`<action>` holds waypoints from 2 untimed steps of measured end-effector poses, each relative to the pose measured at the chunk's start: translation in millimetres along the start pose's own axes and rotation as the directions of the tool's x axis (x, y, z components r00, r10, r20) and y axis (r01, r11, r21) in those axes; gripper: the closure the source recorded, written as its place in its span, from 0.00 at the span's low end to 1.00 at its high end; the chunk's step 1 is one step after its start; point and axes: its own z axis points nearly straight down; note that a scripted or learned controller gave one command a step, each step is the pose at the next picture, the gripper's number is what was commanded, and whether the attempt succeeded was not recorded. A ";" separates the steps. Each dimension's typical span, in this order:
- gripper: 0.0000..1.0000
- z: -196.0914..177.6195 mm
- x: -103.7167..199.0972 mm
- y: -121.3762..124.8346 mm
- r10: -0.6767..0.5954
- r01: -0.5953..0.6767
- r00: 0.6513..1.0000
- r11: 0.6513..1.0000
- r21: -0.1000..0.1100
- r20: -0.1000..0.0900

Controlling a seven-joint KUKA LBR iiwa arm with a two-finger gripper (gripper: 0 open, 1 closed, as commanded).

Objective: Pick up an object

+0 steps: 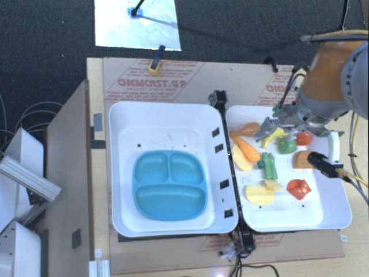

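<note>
We see the gripper (268, 133) low over the far part of the right bin (334, 212), near its far-left corner, reaching in from the grey arm (331, 79) with its orange band. Whether anything sits between its metal tips we cannot tell; they crowd a yellow piece (277, 134) that lies just beneath them.

Working outward inside that bin, a green pepper-like toy (286, 145) lies just beside the gripper toward the right edge, with a small red piece (303, 137) next to it. An orange slice (247, 130) sits by the far-left corner. A carrot (248, 149) lies aslant near the left wall, touching a pale yellow banana-like piece (241, 160). A dark green ridged vegetable (269, 165) lies at the bin's middle. Nearer the front edge are a small yellowish piece (273, 184), a yellow lemon-shaped toy (260, 194) and a red pepper-like toy (298, 188). A brown piece (302, 159) sits toward the right wall, partly behind a black and white fitting.

The left bin (124, 120) holds a blue divided tray (170, 184) with three compartments, lying toward the front edge.
</note>
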 end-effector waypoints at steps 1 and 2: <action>0.00 65.1 -17.0 -36.2 0.004 -0.004 1.000 1.000 0.005 -0.001; 0.00 101.7 -20.4 -40.7 0.003 -0.003 1.000 1.000 0.002 0.000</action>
